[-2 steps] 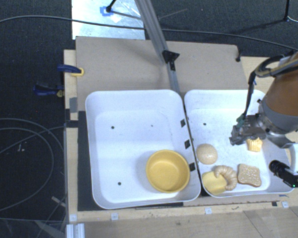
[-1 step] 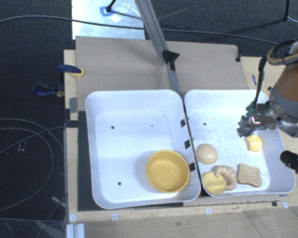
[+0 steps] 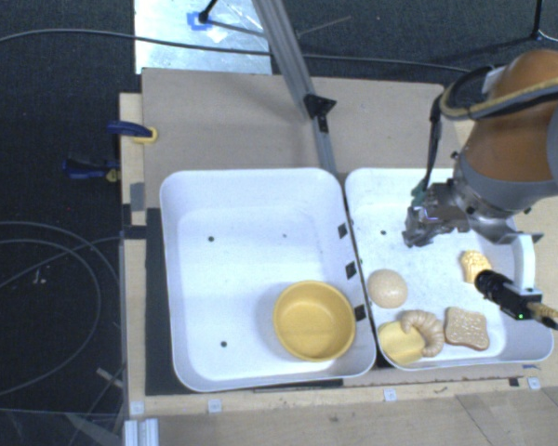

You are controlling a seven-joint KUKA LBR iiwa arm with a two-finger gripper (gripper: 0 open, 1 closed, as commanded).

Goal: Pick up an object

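- The gripper (image 3: 426,228) hangs over the right bin (image 3: 377,203), in its upper middle; whether it is parted or closed cannot be told, and nothing shows in it.
- At its 7 o'clock, near, lies a pale round bun (image 3: 387,288).
- At 4 o'clock sits a small yellow piece (image 3: 474,266).
- At 6 o'clock a croissant (image 3: 424,329) rests against a yellow disc (image 3: 399,344); a toast slice (image 3: 467,328) lies just beside.
- At 8 o'clock, in the left bin (image 3: 232,212), stands a yellow bowl (image 3: 313,319).

Single fixed overhead camera, slanted downward, moderately near, both white bins (image 3: 260,189) in frame
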